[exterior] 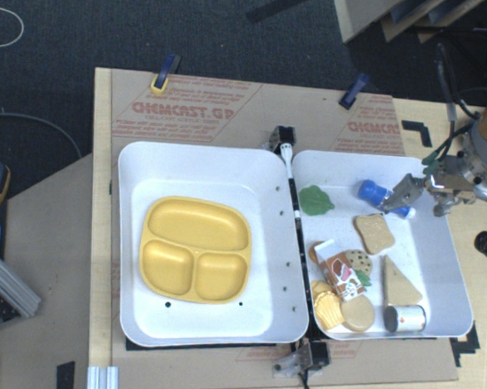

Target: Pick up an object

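Observation:
My gripper (425, 197) hangs over the far right part of the right bin (452, 246), with its fingers spread open and nothing between them. A blue toy (373, 191) lies just to the left of the left finger (407, 191), close to it. Nearer the front lie a tan bread slice (375, 233), a cookie packet (347, 272), a pale cheese wedge (403, 282), a silver can (406, 318) on its side and a round cracker (357, 314). A green leaf-shaped piece (315, 199) lies by the bin's left wall.
The left bin (136, 182) holds a yellow divided plate (196, 248). A black clip (283, 138) sits where the two bins meet at the back. Cardboard (233, 106) covers the bench around the bins.

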`<state>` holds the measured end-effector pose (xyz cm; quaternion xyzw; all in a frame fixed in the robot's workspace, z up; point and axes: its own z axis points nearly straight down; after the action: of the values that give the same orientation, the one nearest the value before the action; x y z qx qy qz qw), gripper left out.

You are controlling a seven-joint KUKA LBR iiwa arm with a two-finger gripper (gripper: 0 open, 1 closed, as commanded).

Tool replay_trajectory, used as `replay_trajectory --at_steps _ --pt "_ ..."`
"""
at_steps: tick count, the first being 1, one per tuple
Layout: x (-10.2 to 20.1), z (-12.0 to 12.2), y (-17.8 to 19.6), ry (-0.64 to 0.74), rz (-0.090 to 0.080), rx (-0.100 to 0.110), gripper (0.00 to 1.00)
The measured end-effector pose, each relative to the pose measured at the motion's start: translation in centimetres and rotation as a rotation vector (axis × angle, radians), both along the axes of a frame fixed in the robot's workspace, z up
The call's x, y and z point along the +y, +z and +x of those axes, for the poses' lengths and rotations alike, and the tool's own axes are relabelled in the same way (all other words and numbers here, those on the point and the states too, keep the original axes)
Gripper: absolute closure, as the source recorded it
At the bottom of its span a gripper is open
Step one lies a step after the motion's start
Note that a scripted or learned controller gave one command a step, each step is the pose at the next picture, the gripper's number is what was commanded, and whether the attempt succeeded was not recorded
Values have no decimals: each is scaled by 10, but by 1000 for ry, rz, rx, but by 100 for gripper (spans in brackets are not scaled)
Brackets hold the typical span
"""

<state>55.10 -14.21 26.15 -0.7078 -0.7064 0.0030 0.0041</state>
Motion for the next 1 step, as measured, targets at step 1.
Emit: replay_trajectory --at_steps 1 --pt "0 2 5 2 -2 -11 0"
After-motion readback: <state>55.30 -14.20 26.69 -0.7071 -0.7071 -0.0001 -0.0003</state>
